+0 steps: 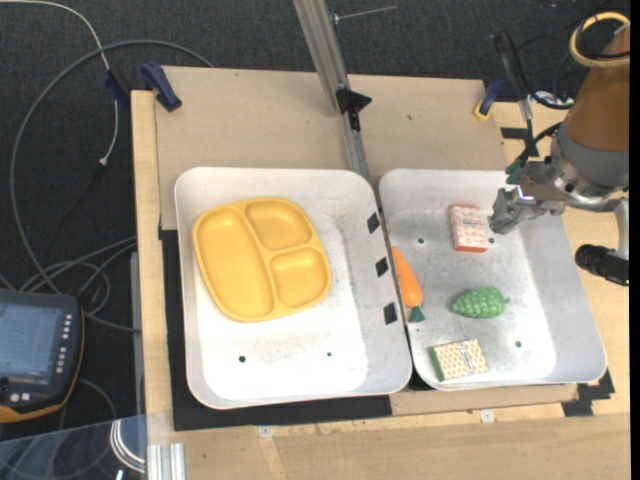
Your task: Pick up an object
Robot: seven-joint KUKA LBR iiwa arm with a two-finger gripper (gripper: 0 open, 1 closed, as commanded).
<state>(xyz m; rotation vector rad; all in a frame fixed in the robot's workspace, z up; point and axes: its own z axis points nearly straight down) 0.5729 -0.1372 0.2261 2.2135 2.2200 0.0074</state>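
In the right bin [560, 298] lie a pink-and-white box [467, 228], an orange carrot [406, 280] along the left wall, a green bunch of grapes [479, 303] and a yellow patterned packet [459, 359] at the front. My gripper [507, 211] hangs at the end of the grey-and-orange arm, just right of the pink box and close to its edge. I see nothing between the fingers.
The left bin [340, 208] holds a yellow divided plate [262, 258]. A metal pole [325, 48] slants up from between the bins. Blue clamps sit at the bench's back corners. A pendant screen [35, 343] and cables lie on the floor at left.
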